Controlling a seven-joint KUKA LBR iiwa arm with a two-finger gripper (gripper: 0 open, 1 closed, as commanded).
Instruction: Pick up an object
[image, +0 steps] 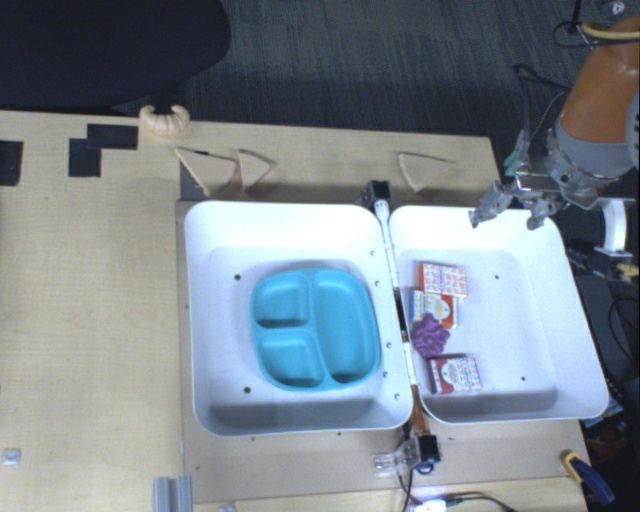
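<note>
Nearest me on the bench (90, 330), some loose cable ends lie at the front edge just below the gap between the two bins. In the right bin (560, 330) I see a small red-and-white packet (455, 374) at the near end of a short row. Just beyond it lies a purple lump (430, 335), touching the next packet (436, 306), and a third packet (442, 279) sits farthest back; all lie along the bin's left side. In the left bin (215, 300) a blue three-part tray (315, 327) rests flat in the middle. Farther off, my gripper (512, 203) hangs over the far rim of the right bin, well apart from the packets. Its jaws look spread and released, with nothing between them. The orange-banded arm (598, 95) rises behind it at the far right.
</note>
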